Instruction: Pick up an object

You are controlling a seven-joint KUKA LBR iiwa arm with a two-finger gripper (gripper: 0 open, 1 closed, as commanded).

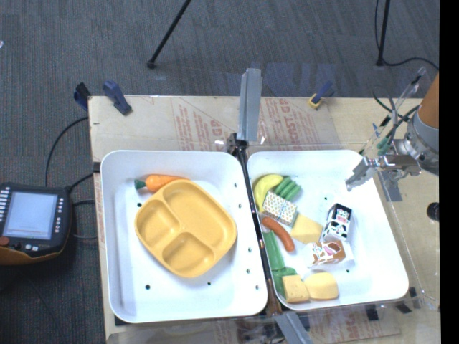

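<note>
A: What does the overhead camera show?
B: Two white bins: the left bin (115, 228) holds one yellow tray (185, 227) and one carrot (159, 182).
A: The gripper (379, 165)?
B: Above the right bin (391, 264); jaw state unclear. One milk carton (337, 223) lies below-left, apart.

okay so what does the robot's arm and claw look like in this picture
At the view's right edge, the arm shows a grey wrist with an orange band above it. The claw is grey metal with slim parts, and thin cables run along it, with small green bits near the wrist.
</note>
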